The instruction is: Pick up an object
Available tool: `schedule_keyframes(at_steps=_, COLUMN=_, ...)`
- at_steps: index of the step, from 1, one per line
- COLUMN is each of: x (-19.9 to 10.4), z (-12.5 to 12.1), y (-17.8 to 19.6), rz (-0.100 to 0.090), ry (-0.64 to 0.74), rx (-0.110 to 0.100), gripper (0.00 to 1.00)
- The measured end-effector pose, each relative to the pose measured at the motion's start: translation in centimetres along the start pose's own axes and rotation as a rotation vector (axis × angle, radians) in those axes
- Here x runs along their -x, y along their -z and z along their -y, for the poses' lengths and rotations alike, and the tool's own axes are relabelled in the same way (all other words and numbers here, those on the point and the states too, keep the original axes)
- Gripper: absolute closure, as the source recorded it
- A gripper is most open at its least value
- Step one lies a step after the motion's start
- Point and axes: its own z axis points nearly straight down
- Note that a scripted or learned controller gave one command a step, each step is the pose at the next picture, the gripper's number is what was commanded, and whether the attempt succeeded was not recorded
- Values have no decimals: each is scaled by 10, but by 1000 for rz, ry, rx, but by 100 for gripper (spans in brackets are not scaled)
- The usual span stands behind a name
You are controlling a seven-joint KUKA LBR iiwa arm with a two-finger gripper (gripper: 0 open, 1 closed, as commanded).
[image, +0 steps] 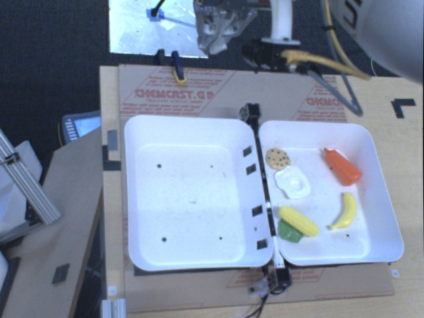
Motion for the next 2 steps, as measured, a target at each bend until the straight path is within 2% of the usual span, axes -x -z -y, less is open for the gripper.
schedule_keyframes(at_steps=1, x=0, z=0, y=0, rz=0, ry=1, rx=-1, gripper=0)
schedule_keyframes(at_steps=2, x=0, z=0, y=0, rz=0, ry=1, rx=-1, gripper=0)
